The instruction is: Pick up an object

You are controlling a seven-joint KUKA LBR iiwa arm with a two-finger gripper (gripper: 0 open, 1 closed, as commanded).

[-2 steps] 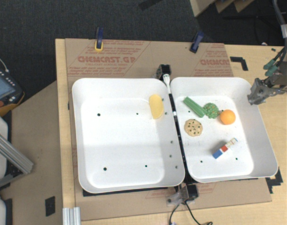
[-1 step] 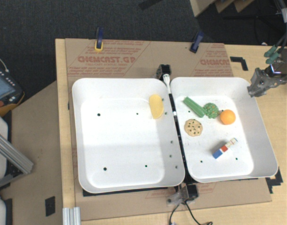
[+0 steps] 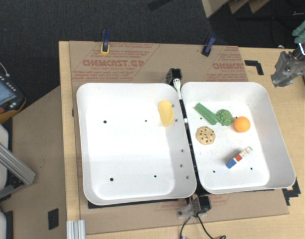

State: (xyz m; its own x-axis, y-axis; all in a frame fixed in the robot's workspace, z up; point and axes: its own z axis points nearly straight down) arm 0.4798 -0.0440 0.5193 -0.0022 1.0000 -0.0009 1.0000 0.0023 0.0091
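gripper (image 3: 288, 69) at 2 o'clock, outside right bin (image 3: 272, 176); jaw state: cannot tell | orange (image 3: 241, 124) in right bin, nearest item | lies toward 7 o'clock from gripper | round, no long axis

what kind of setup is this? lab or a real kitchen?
Most likely a robot lab grasping rig, not a kitchen. Two white bins sit on a cardboard sheet held by clamps, the items look like toy food, such as a cookie, and a gripper hangs at the right.
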